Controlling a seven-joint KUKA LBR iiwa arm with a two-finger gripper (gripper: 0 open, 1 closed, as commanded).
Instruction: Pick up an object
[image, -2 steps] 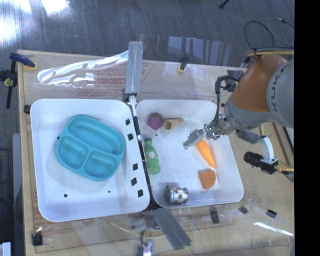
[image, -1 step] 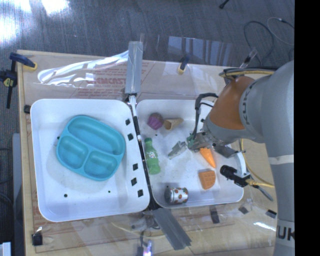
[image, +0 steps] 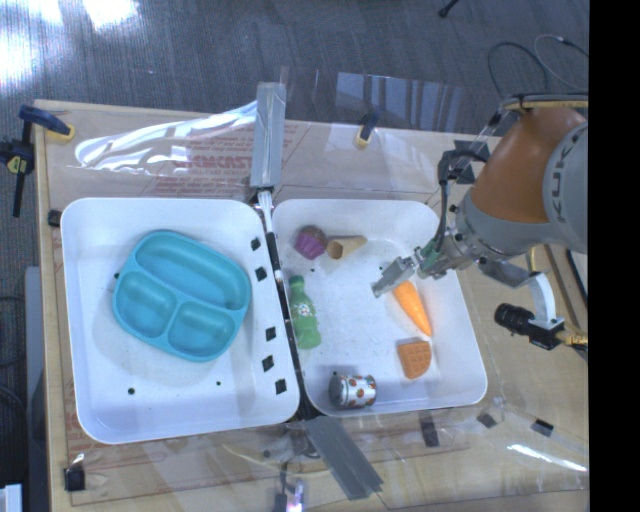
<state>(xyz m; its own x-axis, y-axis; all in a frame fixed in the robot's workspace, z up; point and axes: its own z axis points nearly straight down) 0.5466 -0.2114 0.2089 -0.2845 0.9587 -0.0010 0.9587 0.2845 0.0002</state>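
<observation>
Where the gripper (image: 392, 279) hung in the right bin (image: 470, 345), the carrot (image: 412, 306) was noted just below-right, long axis slanting; finger state could not be told.

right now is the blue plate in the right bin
No, the blue plate lies in the left bin.

Count — 2 white bins: left bin (image: 90, 400), right bin (image: 465, 385). Left bin: 1 blue divided plate (image: 182, 295). Right bin, 6 items — purple ball (image: 311, 241) at 11 o'clock, cone (image: 346, 245) approx. 12, carrot (image: 412, 306) at 3, orange wedge (image: 414, 358) at 4, can (image: 352, 390) at 6, green bottle (image: 302, 313) at 9.
</observation>
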